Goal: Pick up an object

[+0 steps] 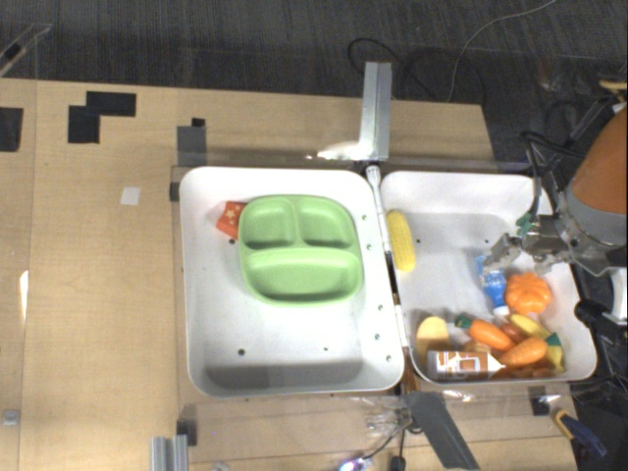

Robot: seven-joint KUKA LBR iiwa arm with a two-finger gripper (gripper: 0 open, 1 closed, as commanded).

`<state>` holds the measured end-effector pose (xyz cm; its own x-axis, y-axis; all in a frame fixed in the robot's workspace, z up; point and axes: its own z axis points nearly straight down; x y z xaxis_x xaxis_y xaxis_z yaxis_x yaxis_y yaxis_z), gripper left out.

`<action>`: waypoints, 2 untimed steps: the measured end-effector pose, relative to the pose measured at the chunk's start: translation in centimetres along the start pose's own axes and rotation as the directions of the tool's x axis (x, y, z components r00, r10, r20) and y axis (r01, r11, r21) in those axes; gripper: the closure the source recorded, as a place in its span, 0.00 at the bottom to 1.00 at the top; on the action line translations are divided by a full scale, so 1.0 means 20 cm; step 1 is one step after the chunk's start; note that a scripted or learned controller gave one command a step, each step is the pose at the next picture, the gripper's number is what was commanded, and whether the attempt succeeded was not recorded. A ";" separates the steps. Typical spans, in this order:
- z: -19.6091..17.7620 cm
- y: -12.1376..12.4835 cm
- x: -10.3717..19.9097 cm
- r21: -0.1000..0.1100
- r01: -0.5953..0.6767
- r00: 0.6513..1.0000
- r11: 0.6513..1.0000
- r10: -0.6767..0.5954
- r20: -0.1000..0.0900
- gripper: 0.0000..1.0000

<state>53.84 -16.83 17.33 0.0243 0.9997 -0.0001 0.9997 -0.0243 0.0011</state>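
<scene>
1. My gripper [510, 251] hangs over the right bin [446, 199], near its right wall; my arm is cut off at the frame's edge.
2. Whether my jaws are spread or pressed together, I cannot tell.
3. Just below them: a blue item [494, 287], partly hidden, and an orange fruit [530, 292].
4. Along the front wall, carrots [491, 335] and other pieces overlap; several are indistinct.
5. A corn cob [399, 240] lies by the left wall.
6. In the left bin [211, 292], a green tray [297, 246] covers most of a red item [229, 220].
</scene>
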 end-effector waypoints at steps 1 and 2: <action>0.31 -0.10 -0.07 -0.006 0.001 1.000 1.000 -0.001 0.001 0.00; 0.42 0.04 -0.03 -0.010 -0.010 1.000 1.000 0.010 0.002 0.00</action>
<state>54.67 -17.39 8.98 0.0340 0.9994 -0.0016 0.9994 -0.0340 0.0112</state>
